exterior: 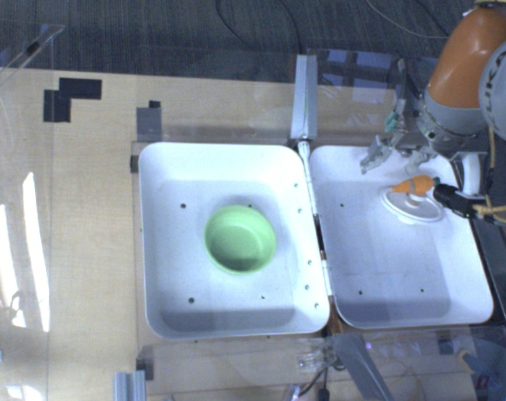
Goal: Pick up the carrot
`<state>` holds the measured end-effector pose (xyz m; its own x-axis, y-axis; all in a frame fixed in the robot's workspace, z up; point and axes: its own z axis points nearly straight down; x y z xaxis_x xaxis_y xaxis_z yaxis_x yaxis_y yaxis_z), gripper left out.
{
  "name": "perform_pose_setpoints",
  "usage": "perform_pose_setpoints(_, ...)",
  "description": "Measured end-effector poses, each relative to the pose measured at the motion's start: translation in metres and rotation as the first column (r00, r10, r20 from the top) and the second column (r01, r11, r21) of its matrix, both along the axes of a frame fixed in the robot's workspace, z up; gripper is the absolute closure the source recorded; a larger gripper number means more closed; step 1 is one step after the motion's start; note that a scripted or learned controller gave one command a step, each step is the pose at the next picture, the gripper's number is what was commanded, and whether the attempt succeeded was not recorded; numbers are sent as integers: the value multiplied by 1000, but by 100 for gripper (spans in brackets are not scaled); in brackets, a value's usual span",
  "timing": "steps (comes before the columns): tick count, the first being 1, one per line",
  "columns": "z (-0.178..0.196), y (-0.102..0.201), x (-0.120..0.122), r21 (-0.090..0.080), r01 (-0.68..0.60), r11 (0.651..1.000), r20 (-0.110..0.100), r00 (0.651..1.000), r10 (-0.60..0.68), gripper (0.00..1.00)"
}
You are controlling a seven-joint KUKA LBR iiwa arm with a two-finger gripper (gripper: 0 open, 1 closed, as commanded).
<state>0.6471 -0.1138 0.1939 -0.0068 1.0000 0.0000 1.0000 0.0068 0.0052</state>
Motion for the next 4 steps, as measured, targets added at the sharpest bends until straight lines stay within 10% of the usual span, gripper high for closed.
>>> perform_pose_setpoints(1, 6, -50, -2, -3, -121, 993, 4, 993, 121, 0)
perform_pose_setpoints(2, -90, -90, 24, -1, 36, 999, 0, 999, -36, 0)
perform_pose_setpoints(3, -104, -77, 15, -6, -382, 924, 4, 924, 382, 0)
perform_pose_setpoints(4, -103, -67, -27, -12, -706, 708, 3, 708, 706, 0)
